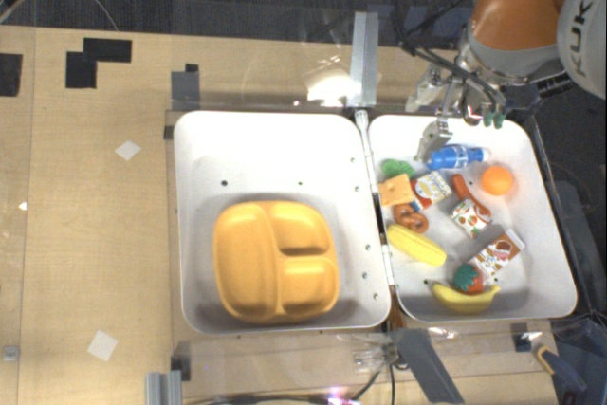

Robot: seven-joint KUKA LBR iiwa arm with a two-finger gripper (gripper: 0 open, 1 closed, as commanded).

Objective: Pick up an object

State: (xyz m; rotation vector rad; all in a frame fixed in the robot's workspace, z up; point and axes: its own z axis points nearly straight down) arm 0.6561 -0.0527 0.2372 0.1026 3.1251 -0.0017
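the banana point(464, 297) lies at the near rim of the right bin point(553, 232); the gripper point(432, 139) hovers over the bin's far side, just above the blue bottle point(455, 156), its grip state unreadable. likely the approach step; next it must descend onto one item.

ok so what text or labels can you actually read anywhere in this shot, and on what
"KUKA", partly cut off at the frame edge: on the grey arm, top right.
Blue bottle in the right bin: label too small to read.
Small cartons and: printing is there but blurred, unreadable.
Yellow tray in the left bin: no text.
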